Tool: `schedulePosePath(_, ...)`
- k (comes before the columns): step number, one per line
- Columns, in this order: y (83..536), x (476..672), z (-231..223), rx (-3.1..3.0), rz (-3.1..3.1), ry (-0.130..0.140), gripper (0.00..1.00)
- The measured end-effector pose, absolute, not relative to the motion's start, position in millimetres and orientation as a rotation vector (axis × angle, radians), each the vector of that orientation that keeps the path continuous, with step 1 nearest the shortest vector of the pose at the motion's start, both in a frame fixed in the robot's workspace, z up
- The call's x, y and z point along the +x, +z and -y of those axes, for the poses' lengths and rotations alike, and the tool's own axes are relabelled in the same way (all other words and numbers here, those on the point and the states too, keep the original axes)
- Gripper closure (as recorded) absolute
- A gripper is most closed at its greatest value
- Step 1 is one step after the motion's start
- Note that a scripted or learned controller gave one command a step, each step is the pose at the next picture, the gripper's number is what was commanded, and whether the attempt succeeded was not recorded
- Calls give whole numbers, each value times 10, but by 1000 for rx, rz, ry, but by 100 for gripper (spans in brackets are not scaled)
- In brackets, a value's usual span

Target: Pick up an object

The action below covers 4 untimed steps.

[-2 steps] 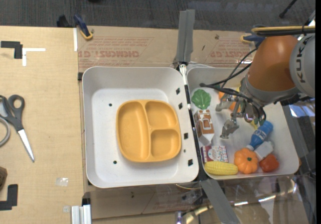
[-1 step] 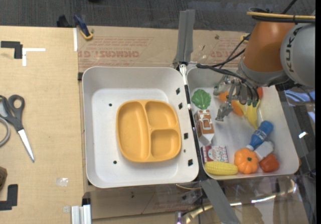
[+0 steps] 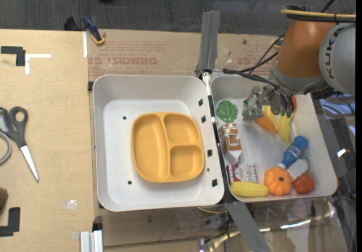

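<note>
A yellow three-compartment plastic plate point(image 3: 168, 147) lies in the left white bin point(image 3: 107, 132). In the right white bin point(image 3: 317, 132), the hand point(image 3: 257, 105) hangs over an orange toy carrot point(image 3: 266, 123) and yellow toy banana point(image 3: 284, 126); finger state cannot be told.

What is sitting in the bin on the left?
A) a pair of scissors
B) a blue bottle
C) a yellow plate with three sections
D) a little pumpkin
C: the left bin holds a yellow divided plate with three sections, while the blue bottle and the little pumpkin lie in the right bin, and the scissors rest on the bench outside both bins.
</note>
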<state>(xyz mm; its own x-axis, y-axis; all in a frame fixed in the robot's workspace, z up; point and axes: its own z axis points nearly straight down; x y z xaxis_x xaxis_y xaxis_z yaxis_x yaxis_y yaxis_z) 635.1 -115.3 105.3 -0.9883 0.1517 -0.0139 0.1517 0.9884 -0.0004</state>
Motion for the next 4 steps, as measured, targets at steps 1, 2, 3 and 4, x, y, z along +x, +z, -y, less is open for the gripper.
schedulePosePath(1, 944, 5887, 2148, -50, -3135, -3, 100)
schedulePosePath(2, 948, 5895, 2138, -51, -3133, -2, 0)
schedulePosePath(3, 945, 5607, 2195, 127, -3131, 2, 0)
schedulePosePath(4, 1047, 5625, 2189, 121, -3127, 0, 100)
